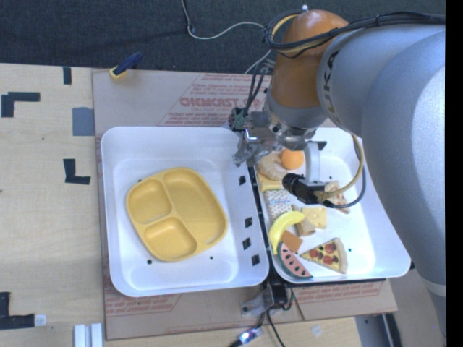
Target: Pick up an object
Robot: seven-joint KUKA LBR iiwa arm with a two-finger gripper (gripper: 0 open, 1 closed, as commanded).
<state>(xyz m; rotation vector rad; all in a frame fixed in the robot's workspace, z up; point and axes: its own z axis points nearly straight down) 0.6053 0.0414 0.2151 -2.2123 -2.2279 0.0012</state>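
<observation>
A grey robot arm point(391, 114) with an orange band reaches in from three o'clock over a brown surface point(51, 194) carrying two white bins. Its claw point(278, 147) hangs low at the twelve o'clock end of the right bin point(380, 244); whether it is spread or pressed together cannot be told. Toy foods crowd that bin: an orange ball point(292, 159) touching the claw, a banana point(283, 225), a pizza slice point(327, 254) and a watermelon wedge point(292, 263) toward six o'clock. The left bin point(123, 150) holds a yellow divided plate point(176, 212).
</observation>
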